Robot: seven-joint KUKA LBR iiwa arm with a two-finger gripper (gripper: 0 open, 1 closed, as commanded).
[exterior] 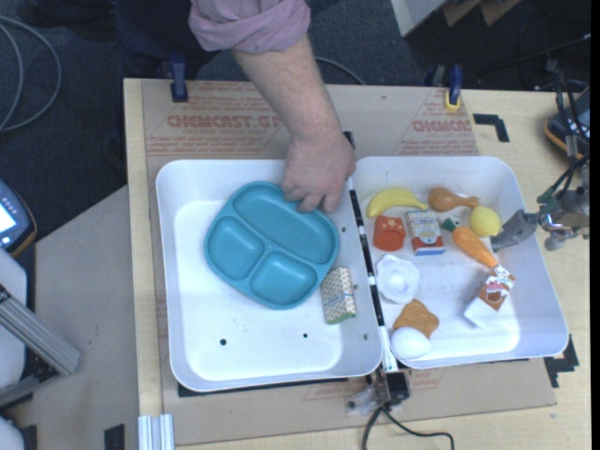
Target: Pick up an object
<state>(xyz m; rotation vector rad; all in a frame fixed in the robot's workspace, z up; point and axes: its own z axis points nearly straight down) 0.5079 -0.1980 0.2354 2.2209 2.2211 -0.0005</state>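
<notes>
- A person's hand (pixel 319 174) grips the blue plate (pixel 271 244) in the left bin (pixel 183 279), fingers curled over its rim.
- Toy foods (banana (pixel 395 199), carrot (pixel 473 247)) fill the right bin (pixel 534 298).
- The gripper (pixel 521 227) sits by the carrot; its state can't be told.

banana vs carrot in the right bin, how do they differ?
Colour: the banana is yellow, the carrot orange. Shape: the banana is curved, the carrot a straight taper. Pose: the banana lies roughly across the bin near its far left corner; the carrot lies on a diagonal further right, close to the gripper. Shared: both are toy foods lying flat in the right bin, neither held.
</notes>
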